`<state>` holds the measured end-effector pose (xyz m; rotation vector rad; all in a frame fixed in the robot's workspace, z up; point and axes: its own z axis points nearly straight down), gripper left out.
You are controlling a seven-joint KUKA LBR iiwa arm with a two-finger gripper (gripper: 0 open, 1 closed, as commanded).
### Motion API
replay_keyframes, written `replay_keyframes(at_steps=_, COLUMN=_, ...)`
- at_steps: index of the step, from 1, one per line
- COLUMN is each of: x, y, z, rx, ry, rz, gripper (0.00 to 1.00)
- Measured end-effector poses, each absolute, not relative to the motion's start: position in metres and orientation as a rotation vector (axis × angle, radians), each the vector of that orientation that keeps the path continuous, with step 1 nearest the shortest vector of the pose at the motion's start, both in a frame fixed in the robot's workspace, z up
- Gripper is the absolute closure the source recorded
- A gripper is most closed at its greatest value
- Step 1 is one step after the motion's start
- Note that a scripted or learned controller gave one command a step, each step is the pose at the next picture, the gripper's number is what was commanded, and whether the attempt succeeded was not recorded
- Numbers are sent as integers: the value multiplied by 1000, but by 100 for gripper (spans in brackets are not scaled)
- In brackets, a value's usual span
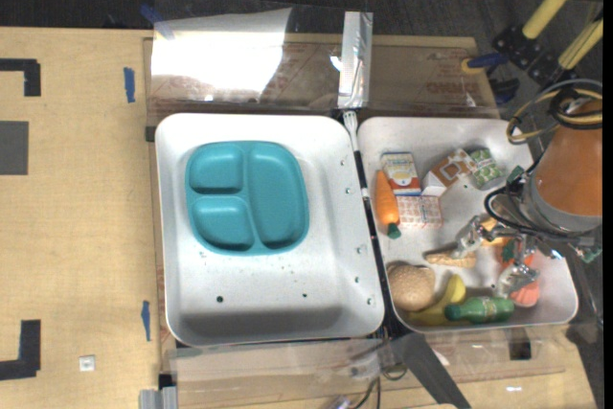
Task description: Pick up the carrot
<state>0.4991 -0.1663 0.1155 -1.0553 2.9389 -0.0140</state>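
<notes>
Green cucumber (482, 307), banana (442, 302), bread roll (411, 285) along right bin (565, 306) lower edge. Carrot (385, 202) mid-frame, against bin's left wall, beside small cartons (402, 172). Gripper (506, 254) lower right over clutter; can't tell its state from my view.

Light tan wooden desk (77, 235) carries two shallow white plastic bins side by side, touching along their inner edges. Left white bin (259, 302) sits near desk centre; right white bin (556, 302) next to it toward the arm side. Clear plastic sheeting (220, 62) with a strip of silver tape (355, 62) lies behind the bins. Black tape corner marks (27, 77) and small blue tape pieces (129, 83) stuck on the desk's left part.
</notes>
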Motion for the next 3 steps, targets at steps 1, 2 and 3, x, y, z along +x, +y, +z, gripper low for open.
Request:
replay_keyframes(at_steps=1, x=517, y=-179, z=90, rx=-816, ry=3025, rz=-3, gripper=0)
replay_keyframes(at_steps=2, x=521, y=-176, z=103, rx=-814, ry=3010, rz=-9, gripper=100)
replay_keyframes(at_steps=3, x=507, y=-140, z=206, rx=-1098, ry=2932, rz=-7, gripper=100)
